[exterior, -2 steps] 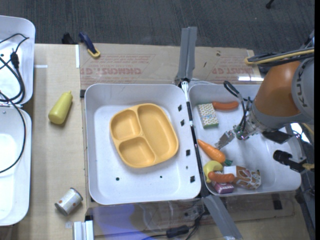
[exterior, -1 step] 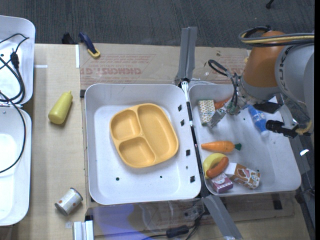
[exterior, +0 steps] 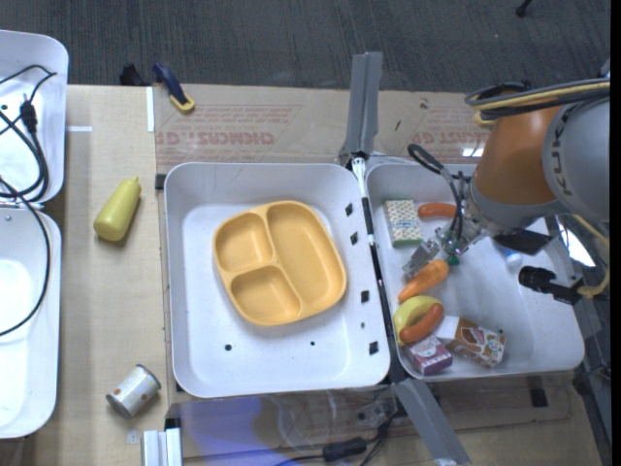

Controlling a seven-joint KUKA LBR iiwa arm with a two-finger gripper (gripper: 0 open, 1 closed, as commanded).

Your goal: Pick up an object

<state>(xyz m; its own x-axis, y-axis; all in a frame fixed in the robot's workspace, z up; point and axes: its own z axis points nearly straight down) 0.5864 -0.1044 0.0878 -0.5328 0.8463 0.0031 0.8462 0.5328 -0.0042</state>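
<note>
Claw [exterior: 434,252] down low in the right bin [exterior: 543,357], fingers too small and dark to tell whether open or closed. Just below it, almost touching, a carrot [exterior: 424,279]. Further below, a yellow fruit [exterior: 415,311] and a small box [exterior: 478,342]. Just above-left, a green packet [exterior: 402,220]. Well off to the left, a yellow divided plate [exterior: 279,261] in the left bin [exterior: 194,260].

2 bins [exterior: 184,260] | 1 tray [exterior: 279,260] | 2 carrots [exterior: 424,280] | 1 mustard btl [exterior: 117,210]
</note>
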